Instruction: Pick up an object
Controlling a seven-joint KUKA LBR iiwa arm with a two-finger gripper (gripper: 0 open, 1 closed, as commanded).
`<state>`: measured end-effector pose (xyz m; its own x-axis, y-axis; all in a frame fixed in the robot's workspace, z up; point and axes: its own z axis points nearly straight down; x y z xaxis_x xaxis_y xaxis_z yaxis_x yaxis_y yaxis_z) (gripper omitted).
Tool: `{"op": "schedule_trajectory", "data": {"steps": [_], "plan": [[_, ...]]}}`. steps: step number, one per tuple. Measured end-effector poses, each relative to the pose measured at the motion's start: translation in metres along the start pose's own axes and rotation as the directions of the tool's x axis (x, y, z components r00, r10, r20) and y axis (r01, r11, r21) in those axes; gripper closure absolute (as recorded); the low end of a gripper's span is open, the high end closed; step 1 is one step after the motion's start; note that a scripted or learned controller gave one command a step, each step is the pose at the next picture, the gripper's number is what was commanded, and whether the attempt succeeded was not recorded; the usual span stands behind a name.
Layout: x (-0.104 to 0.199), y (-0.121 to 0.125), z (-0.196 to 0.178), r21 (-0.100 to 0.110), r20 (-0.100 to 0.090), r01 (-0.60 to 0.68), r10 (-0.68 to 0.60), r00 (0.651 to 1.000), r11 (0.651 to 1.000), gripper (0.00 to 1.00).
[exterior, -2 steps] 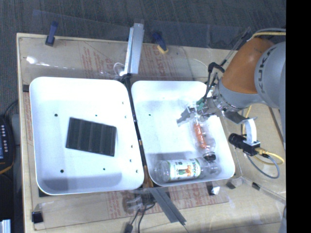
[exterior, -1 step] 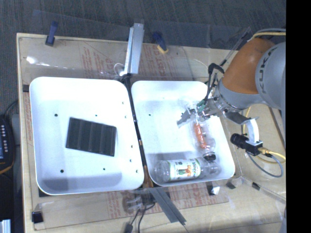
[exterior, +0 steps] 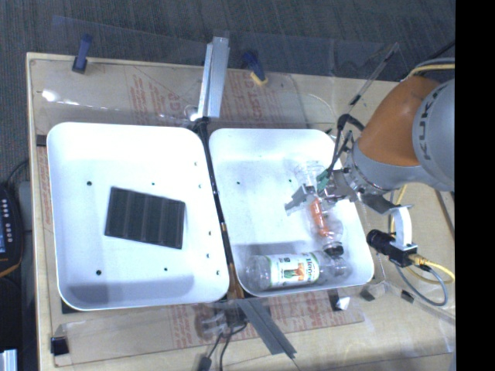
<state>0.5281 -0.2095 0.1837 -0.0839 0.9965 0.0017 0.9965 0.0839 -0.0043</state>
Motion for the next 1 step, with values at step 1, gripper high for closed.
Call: {"op": "schedule_trajectory", "data": {"steps": [1], "plan": [[-0.0029,0.0191,0.0011,-0.004,0.001,0.026,-0.026,1.0,1.0,0.0]]}}
